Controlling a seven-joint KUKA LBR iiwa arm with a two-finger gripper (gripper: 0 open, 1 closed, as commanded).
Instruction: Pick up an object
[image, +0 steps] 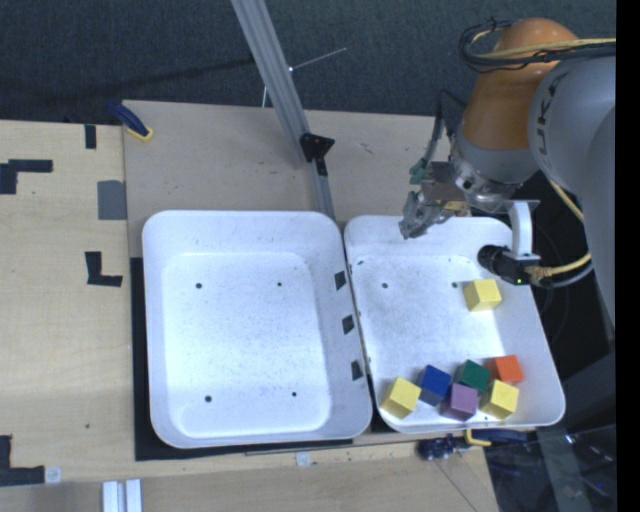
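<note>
My gripper (413, 226) hangs over the far edge of the right bin (420, 300), near its back left corner, with nothing visible between its fingers. A yellow cube (482, 294) lies alone toward the bin's right side. Along the near edge sits a cluster of cubes: yellow (402, 397), blue (435, 383), purple (463, 400), green (473, 376), orange (508, 369) and another yellow (503, 399). The gripper is well away from all of them.
The left bin (245, 330) sits beside the right one. A slanted metal pole (285, 95) with a black clamp runs down to the gap between the bins. A blue and yellow tool (130, 120) lies at the bench's far left.
</note>
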